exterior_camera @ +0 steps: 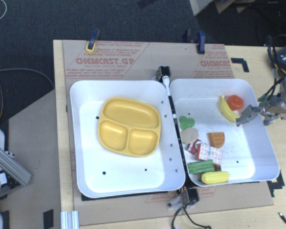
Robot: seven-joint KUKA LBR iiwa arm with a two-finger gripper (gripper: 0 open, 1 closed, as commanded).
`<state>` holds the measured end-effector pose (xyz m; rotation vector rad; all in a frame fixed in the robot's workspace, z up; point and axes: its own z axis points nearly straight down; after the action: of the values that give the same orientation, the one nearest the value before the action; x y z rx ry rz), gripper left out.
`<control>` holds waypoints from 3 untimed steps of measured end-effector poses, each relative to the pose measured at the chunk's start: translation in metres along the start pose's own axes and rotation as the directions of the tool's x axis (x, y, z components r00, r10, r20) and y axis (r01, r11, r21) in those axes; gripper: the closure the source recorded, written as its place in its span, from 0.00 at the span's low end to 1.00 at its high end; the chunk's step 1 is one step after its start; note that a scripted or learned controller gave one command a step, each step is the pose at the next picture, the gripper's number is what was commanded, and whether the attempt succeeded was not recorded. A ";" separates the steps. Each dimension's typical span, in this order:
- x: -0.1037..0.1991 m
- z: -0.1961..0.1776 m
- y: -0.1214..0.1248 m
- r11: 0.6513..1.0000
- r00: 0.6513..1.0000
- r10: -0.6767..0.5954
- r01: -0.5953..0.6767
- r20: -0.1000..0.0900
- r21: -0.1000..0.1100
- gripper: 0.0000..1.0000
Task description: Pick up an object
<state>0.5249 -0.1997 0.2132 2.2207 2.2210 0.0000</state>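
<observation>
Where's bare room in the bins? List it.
Left bin: bare floor in front of the yellow divided plate. Right bin: bare patch right of the orange block. Crowded by the divider: green piece, corn cob.

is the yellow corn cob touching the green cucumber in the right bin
Touching. The camera view shows the yellow corn cob lying against the lower edge of the green cucumber, no white bin floor between them.
</observation>
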 end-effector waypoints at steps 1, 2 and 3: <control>-0.006 0.059 0.004 1.000 1.000 0.001 -0.001 -0.003 0.007 0.00; 0.001 0.118 0.007 1.000 1.000 0.001 -0.001 -0.001 -0.001 0.00; 0.001 0.124 0.009 1.000 1.000 -0.001 0.001 -0.004 0.000 0.00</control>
<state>0.5343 -0.1988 0.0888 2.2220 2.2236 0.0052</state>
